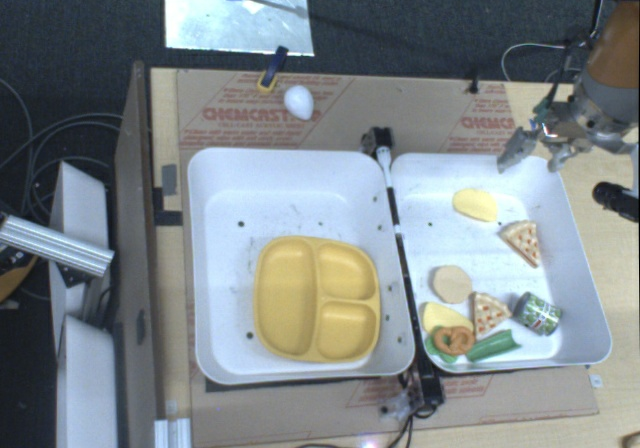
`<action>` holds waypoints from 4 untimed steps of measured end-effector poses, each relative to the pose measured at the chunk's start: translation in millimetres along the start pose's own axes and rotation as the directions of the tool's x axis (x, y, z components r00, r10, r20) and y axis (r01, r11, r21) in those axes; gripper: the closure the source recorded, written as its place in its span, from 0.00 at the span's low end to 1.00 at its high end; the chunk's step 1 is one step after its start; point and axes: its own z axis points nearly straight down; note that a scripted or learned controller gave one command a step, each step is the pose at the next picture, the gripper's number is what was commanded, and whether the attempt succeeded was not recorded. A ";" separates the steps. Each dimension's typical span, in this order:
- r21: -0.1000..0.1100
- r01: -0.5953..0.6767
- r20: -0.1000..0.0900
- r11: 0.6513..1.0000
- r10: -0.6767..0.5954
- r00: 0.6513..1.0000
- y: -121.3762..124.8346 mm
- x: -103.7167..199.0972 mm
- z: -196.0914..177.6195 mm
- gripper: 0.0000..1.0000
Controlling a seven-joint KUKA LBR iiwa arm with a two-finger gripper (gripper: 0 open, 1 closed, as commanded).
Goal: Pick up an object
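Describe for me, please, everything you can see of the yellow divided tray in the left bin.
The yellow divided tray looks like smooth moulded plastic with rounded corners. Raised ridges split it into three compartments: one long one on its left side and two smaller ones on its right. It lies flat and right side up, turned slightly askew, on the floor of the left bin, toward that bin's near right corner. Nothing lies in its compartments and nothing but the bin touches it.
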 end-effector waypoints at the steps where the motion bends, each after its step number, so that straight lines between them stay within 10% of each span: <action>1: 0.002 0.001 -0.006 1.000 -0.001 1.000 10.5 3.4 138.8 0.00; 2: -0.013 0.005 0.003 1.000 -0.005 1.000 15.2 1.1 116.7 1.00; 3: -0.012 0.006 0.002 1.000 -0.006 1.000 14.9 1.3 117.6 0.00; 4: 0.003 0.002 -0.001 1.000 -0.002 1.000 -5.0 24.0 132.0 0.00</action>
